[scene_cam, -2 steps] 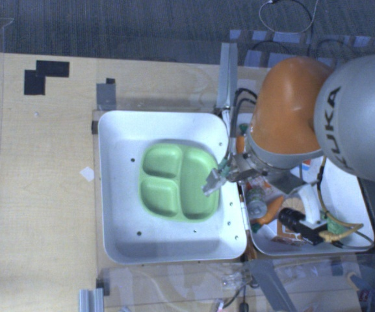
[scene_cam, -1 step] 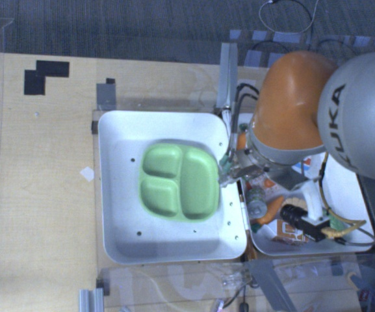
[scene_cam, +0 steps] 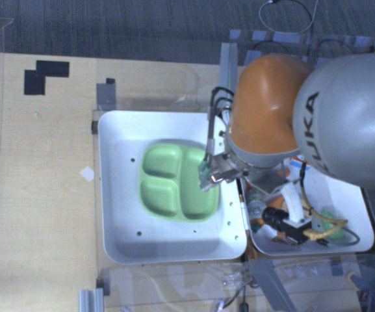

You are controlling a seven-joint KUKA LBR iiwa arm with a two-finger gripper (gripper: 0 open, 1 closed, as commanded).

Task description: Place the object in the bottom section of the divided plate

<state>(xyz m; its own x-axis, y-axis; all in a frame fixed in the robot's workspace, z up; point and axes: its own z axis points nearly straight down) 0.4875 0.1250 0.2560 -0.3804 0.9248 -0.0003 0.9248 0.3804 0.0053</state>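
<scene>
Arm [scene_cam: 343, 122] is closest to cam: big grey link + orange band [scene_cam: 265, 103] cover most of the right bin [scene_cam: 364, 238], so its contents are mostly hidden. Some small items [scene_cam: 257, 208] show at its left end, can't ID them. Gripper [scene_cam: 210, 173] hangs low over the left bin [scene_cam: 119, 194], at the right-hand rim of the green divided plate [scene_cam: 164, 197], about mid-height of that edge, by the large section. Can't tell if it's open or closed at this res. There's a pale-teal blob [scene_cam: 204, 171] at the tip, possibly the object, but it could be gripper hw, so not calling it a hold. Obj location is unconfirmed: either at the tip or in the right bin. Plate lies flat, roughly mid-bin, w/ 2 small sections stacked on the left and 1 large on the right; I see nothing lying in any of them. Judgement: pose reads as a placing approach, since the wrist is over the plate, not the source bin. If "bottom" = lower-left small section, it needs a shift left + down-frame before release; if it's the lower end of the large one, a short move down-frame does it. Risk: releasing this near the rim could put the obj on the lip or the bin floor.
</scene>
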